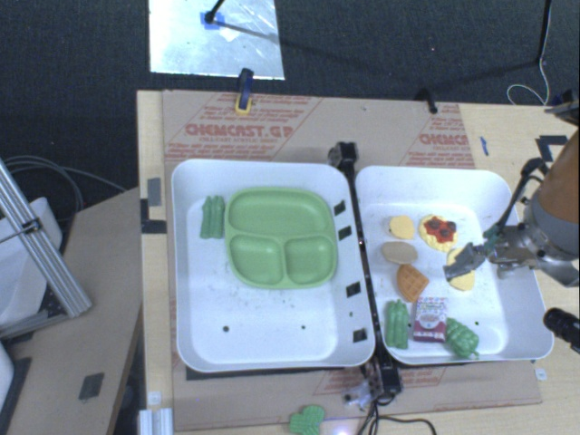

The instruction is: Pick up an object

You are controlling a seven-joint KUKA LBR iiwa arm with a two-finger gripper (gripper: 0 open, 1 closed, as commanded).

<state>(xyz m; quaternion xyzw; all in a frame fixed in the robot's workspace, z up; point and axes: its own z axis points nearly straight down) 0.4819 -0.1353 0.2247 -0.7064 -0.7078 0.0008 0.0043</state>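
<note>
You have two white bins side by side on the bench. In the left bin [186, 270] sits a green tray [279, 238] with three compartments, and a small green bundle [212, 217] lies just beside the tray's left edge. The right bin [521, 329] holds the toy food: a yellow round [401, 227] and a pizza piece [439, 231] with red topping near the middle, a tan oval [399, 253] just below the round, an orange waffle [411, 283] under that, and along the front a green pod [396, 323], a red-and-white packet [430, 320] and a green leafy piece [461, 338], close together. Your gripper [464, 263] reaches in from the right and hangs low over the right bin, its dark tip over a pale yellow piece [462, 282] lying between the pizza piece and the packet. You cannot tell from this angle how the fingers stand, nor whether they touch the yellow piece. Another green toy [306, 420] lies on the bench in front of the bins.
</note>
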